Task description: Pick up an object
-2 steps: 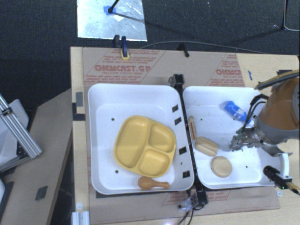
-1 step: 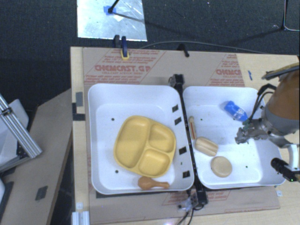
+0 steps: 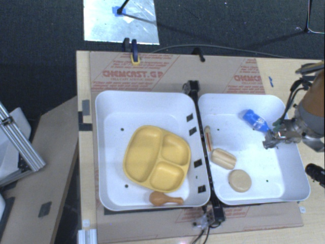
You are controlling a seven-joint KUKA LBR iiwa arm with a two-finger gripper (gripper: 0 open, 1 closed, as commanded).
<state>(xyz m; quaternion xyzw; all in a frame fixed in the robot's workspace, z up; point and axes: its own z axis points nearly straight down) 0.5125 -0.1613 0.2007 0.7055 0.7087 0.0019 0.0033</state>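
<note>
Gripper (image 3: 270,139): at the right bin's (image 3: 292,187) far-right side, low over the floor; whether it is open or closed, or has hold of anything, I cannot tell.
Nearest thing: blue packet (image 3: 255,120), just up-left of the gripper.
Handling: likely light, crinkly, slippery; pinch across its narrow middle.
Others: bread roll (image 3: 223,158) and round biscuit (image 3: 239,180), down-left; probably stiff, easy.
</note>
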